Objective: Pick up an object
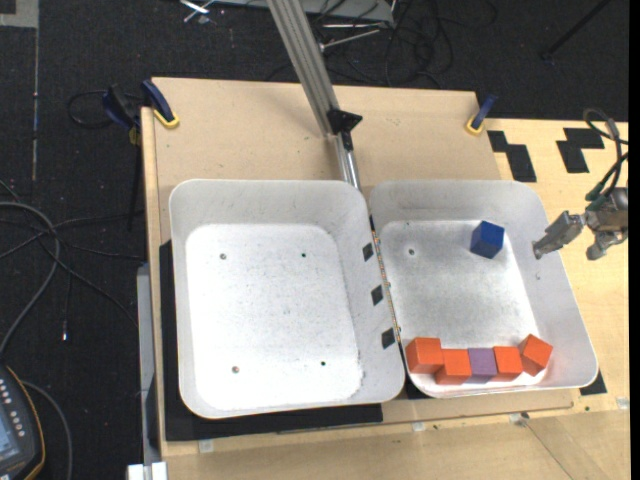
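Note:
A blue cube [487, 239] lies in the far part of the right bin [450, 288]. Along that bin's near wall runs a row of blocks: several orange ones [426, 354] and a purple one [482, 361], ending in a tilted orange block [537, 352] at the right corner. My gripper [566, 251] hangs over the bin's right rim, to the right of the blue cube and apart from it. It is open, and nothing sits between its two fingers [553, 236].
The left bin [265, 288] adjoins the right one. A slanted metal pole [305, 53] comes down from the far side to the seam between the bins. Yellow-and-blue clamps [160, 106] grip the bench's far corners. Cables lie on the dark floor at the left.

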Robot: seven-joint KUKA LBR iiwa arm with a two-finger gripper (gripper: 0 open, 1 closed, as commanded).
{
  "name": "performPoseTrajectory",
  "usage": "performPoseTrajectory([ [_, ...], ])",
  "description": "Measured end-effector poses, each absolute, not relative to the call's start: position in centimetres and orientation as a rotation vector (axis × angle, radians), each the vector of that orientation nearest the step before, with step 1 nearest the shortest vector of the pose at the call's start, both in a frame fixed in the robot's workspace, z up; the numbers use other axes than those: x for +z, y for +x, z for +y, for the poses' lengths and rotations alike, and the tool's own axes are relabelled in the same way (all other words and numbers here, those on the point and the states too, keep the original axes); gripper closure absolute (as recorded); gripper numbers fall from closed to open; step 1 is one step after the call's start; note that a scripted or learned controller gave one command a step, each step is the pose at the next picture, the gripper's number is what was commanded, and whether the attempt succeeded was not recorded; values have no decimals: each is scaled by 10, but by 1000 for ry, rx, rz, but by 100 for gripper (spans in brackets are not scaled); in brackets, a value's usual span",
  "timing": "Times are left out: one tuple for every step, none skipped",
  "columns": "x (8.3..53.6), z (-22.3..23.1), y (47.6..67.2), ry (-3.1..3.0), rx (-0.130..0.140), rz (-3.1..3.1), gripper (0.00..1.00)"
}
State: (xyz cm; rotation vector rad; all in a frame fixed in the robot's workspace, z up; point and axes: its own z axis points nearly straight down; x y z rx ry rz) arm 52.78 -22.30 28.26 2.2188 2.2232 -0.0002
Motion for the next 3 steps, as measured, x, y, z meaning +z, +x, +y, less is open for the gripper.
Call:
performPoseTrajectory([
  [291,-219,503,2222,1,2220,0],
  [184,-223,580,2216,-3,2230,0],
  [91,-223,663,2214,0,2226,0],
])
